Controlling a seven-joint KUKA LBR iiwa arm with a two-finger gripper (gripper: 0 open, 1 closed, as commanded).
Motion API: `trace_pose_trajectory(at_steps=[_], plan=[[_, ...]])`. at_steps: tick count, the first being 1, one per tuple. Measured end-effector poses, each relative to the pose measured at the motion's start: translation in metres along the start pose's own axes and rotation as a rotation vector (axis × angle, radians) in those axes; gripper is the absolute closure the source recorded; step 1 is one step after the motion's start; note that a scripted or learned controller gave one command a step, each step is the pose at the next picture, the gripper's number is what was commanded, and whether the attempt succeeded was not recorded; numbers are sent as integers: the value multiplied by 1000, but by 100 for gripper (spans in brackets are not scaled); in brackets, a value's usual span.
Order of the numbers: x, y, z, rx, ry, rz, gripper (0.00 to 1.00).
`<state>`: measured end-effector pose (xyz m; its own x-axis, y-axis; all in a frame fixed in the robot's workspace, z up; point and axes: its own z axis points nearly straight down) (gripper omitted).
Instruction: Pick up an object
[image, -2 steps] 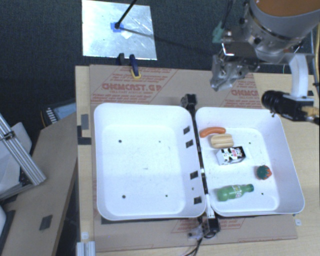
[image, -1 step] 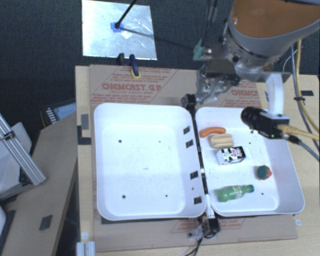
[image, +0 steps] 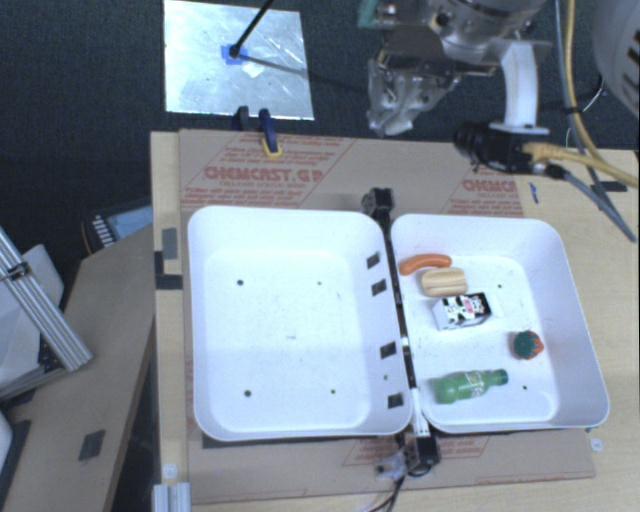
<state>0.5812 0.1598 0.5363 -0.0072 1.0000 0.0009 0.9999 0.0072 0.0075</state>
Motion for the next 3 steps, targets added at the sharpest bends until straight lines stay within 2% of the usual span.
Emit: trace_pose_trajectory(at_steps=[1,2,3], plan=[[-1,-2,1,5,0,1,0],[-1,-2,-11,1,1,-1,100],[-1,-2,-10,2,1,-1,0]])
